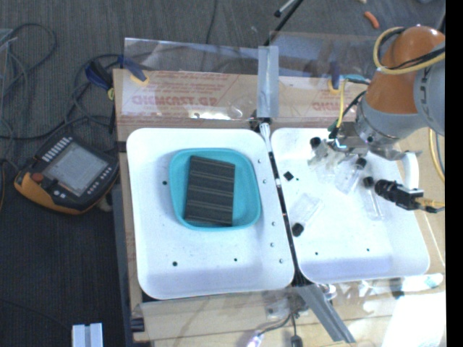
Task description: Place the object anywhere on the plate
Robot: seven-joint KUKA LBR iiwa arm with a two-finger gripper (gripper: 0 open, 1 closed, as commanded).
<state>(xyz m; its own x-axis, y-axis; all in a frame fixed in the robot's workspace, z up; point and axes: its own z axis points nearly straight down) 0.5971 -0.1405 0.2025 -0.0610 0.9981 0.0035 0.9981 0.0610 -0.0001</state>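
Looking down at a slant, the camera view takes in a surface (pixel 217 103) carrying two shallow white bins set side by side and touching along their inner edges. One teal plate (pixel 248 194) sits in the middle of the left bin (pixel 210 266), and one dark, ribbed rectangular object (pixel 210 190) lies flat on that plate, well within its rim. The right bin (pixel 362 251) holds several small clear plastic pieces and a few small black bits scattered across its upper half. One grey robot arm with an orange band (pixel 409 56) reaches in from the right, and its end effector (pixel 346 149) hangs over the upper part of the right bin, well apart from the plate; whether it is apart or together cannot be told, since it blurs into the clear pieces beneath it. One handheld control pendant (pixel 69 172) with a screen lies on the dark floor to the left, with cables trailing around it.
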